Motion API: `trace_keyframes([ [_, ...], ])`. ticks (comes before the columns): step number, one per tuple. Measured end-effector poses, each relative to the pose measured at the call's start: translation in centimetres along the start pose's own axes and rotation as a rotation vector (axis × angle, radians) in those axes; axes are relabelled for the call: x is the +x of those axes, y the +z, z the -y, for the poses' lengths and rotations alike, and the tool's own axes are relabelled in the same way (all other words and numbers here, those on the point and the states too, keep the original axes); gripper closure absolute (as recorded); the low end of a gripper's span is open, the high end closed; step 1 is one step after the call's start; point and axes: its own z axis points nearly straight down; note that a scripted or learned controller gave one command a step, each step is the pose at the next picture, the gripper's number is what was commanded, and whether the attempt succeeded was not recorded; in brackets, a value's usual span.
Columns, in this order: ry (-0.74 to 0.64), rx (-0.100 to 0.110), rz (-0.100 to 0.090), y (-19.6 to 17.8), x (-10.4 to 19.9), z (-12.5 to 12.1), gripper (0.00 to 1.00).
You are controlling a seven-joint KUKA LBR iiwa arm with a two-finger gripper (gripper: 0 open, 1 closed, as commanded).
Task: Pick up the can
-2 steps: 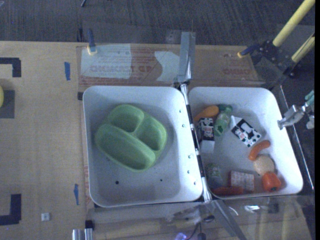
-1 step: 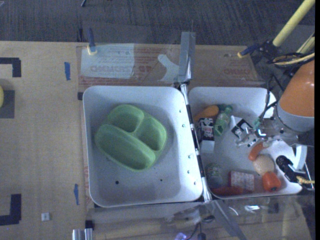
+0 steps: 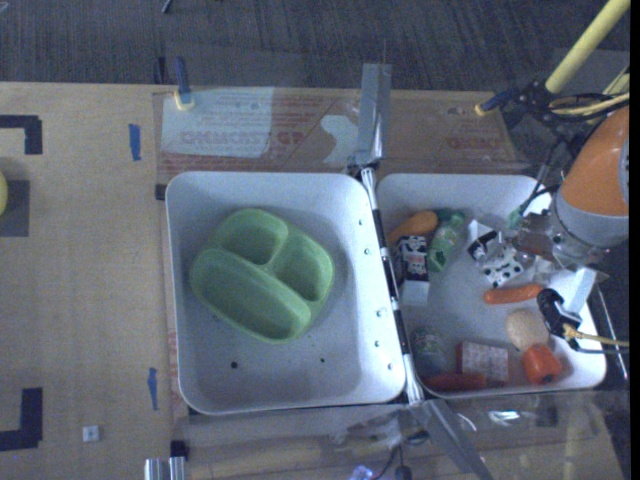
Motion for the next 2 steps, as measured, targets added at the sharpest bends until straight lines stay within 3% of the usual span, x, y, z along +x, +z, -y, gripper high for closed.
trace_keyframes([
  [1, -0.001, 0.009, 0.002, -0.5, 0.0, 0.2, 1.00],
  [2, 0.009, 0.005, 0.005, 0.2, 2.9, -5.4, 1.00],
])
